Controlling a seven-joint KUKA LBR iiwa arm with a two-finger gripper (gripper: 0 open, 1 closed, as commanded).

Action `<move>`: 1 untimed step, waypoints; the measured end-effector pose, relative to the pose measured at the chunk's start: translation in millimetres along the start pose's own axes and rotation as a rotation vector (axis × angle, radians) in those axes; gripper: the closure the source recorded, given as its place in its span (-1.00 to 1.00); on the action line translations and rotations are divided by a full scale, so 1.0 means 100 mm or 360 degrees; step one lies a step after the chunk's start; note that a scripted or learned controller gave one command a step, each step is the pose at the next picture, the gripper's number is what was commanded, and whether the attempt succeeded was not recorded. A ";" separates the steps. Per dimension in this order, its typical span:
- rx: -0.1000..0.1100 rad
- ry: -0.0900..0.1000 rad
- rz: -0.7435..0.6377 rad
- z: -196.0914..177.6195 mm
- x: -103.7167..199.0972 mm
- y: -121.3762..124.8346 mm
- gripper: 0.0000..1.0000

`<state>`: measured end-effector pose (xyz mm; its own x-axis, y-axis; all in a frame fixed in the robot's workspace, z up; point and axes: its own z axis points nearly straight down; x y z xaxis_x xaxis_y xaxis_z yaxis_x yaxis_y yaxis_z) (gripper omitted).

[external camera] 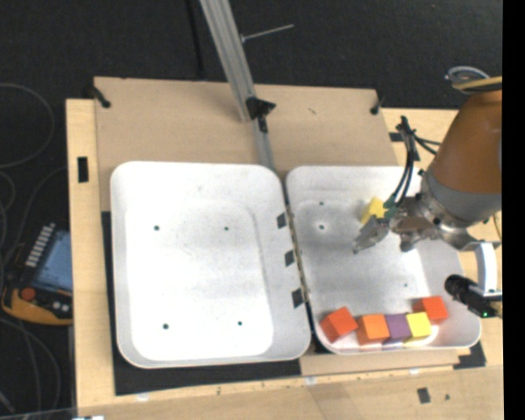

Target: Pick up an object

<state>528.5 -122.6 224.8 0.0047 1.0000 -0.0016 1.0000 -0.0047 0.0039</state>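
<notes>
Across the pale plywood surface, two shallow white plastic bins side by side: left white bin bare of blocks, right white bin carrying all of them. Reaching in over the right bin's far-right side, the grey arm with its orange band, wrist bent down toward the bin floor. Below the wrist, the gripper, fingers apparently apart with nothing between them, low over the bin floor. Just beside the nearer finger, toward the bin's back wall, a small yellow block, seemingly outside the gap rather than in it; contact hard to judge from this angle. Along the right bin's front wall, a row of small coloured blocks: red-orange block, orange block, purple block, yellow cube and a further red block, packed touching or nearly so. To do this step well: treat the lone yellow block as the likeliest target, since free on all sides; shift toward the back wall until centred over it, square the opening to two flat faces, descend fully to the floor before closing, then lift straight up. Avoid the crowded front row, where neighbours and the wall leave little room for a finger.
</notes>
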 end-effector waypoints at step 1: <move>0.0002 -0.0002 -0.0004 1.30 -0.52 0.37 -1.00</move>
<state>565.8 -175.2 94.8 0.0025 1.0000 -0.0027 1.0000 -0.0025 0.0026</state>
